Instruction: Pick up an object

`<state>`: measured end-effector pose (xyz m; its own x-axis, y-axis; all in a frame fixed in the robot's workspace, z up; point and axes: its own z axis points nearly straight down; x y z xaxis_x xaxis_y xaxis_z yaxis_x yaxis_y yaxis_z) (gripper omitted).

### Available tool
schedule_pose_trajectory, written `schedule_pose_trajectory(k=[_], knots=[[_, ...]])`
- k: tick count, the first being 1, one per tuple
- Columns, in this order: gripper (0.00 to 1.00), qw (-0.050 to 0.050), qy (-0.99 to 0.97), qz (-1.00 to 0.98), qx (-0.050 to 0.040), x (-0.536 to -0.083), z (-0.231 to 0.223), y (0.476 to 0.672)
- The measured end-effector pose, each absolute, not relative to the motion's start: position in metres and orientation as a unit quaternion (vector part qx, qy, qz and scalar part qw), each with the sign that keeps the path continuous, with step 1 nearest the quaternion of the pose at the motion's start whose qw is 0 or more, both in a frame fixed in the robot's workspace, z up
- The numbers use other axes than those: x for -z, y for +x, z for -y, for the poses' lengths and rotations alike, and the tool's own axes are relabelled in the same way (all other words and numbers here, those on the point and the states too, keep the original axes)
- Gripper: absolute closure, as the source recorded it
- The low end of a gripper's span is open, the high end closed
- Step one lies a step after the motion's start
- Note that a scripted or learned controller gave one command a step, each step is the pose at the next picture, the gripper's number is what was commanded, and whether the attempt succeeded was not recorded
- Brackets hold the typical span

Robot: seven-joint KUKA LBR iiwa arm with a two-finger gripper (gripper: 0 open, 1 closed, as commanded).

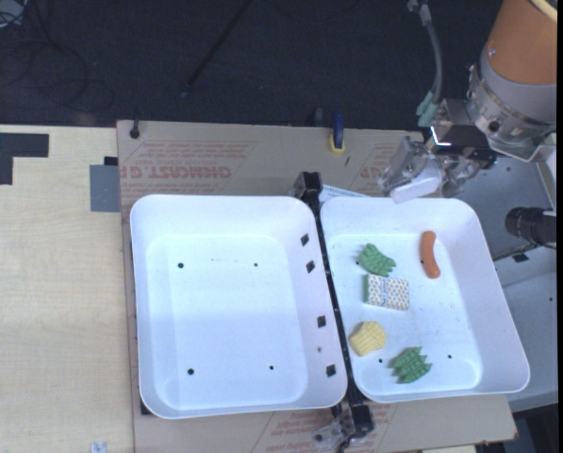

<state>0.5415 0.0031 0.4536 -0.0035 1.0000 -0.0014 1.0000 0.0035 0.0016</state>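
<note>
The right bin (493,281) holds several small objects. An orange sausage-shaped piece (431,254) lies near the far right. A green leafy piece (376,259) sits to its left, just above a white patterned square (387,293). A yellow lump (367,338) and a second green piece (409,364) lie toward the near edge. My gripper (421,179) hangs above the bin's far rim, apart from all of them, with the orange-banded arm (521,45) rising to the upper right.
The left bin (144,300) stands beside the right one, joined by a black clip strip (321,295). Both rest on a cardboard sheet (224,163). A blue and yellow clamp (338,135) stands at the cardboard's far edge. Cables hang near the arm.
</note>
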Motion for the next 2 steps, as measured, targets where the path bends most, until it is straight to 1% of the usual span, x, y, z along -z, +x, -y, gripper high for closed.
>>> schedule_pose_trajectory(k=[1,2], knots=[[1.0,0.001,0.706,-0.709,-0.0004,-0.485,-0.041,0.579],[1.0,0.001,0.706,-0.709,-0.0012,-0.54,-0.083,0.605]])
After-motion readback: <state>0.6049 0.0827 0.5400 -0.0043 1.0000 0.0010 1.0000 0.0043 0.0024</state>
